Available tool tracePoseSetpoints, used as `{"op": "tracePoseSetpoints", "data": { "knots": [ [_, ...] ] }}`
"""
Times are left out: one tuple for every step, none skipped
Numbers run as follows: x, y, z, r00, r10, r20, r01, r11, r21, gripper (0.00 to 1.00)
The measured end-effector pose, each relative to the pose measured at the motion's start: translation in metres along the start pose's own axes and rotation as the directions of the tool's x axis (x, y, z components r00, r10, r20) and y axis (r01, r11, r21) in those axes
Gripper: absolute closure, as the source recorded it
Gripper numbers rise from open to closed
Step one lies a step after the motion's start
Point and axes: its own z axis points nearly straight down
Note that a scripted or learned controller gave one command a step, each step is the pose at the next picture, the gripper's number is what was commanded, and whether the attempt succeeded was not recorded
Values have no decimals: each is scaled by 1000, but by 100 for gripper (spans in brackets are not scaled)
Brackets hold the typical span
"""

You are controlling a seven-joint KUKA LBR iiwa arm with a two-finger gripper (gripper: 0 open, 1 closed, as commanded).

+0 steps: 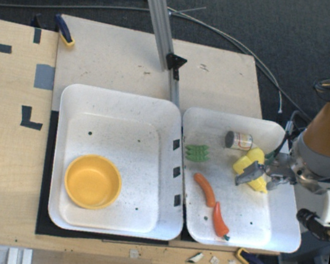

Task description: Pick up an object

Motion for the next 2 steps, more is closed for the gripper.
{"op": "tracePoseSetpoints", "data": {
  "knots": [
    [-8, -3, 54, 1000, 1, -1, -1, 1000, 0, 0],
    [-8, -3, 106, 1000, 0, 1, 0, 1000, -9, 0]
  ]
}}
